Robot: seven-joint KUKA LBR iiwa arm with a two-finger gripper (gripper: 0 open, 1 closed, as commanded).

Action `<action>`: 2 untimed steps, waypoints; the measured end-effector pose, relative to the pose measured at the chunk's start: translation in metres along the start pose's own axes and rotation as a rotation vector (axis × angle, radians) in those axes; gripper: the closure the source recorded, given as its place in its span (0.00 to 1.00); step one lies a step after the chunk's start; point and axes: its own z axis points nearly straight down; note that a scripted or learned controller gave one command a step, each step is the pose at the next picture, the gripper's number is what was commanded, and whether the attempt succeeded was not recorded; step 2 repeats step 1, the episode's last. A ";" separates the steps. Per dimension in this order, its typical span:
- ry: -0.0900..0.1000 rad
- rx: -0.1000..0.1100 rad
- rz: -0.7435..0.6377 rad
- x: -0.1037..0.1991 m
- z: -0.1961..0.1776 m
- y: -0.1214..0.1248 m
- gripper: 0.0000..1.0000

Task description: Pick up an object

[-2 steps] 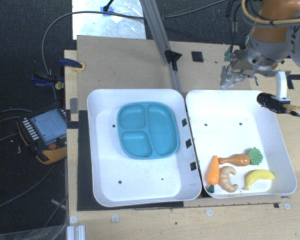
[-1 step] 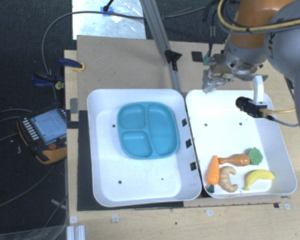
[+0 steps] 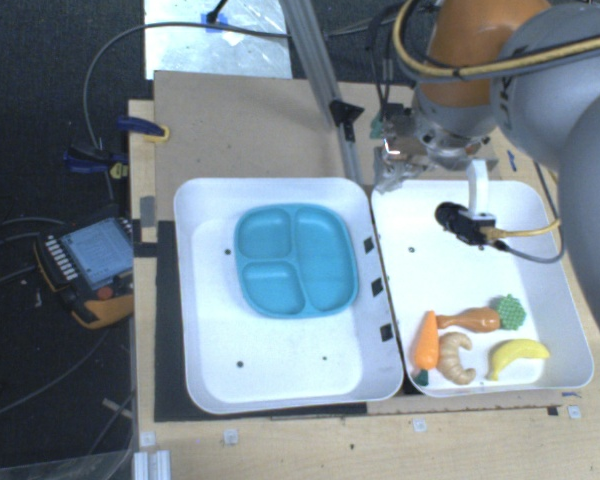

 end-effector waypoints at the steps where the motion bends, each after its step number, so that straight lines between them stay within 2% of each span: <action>1: 0.000 0.000 -0.001 0.058 0.017 0.002 1.00; 2: 0.000 0.000 -0.001 0.058 0.017 0.002 1.00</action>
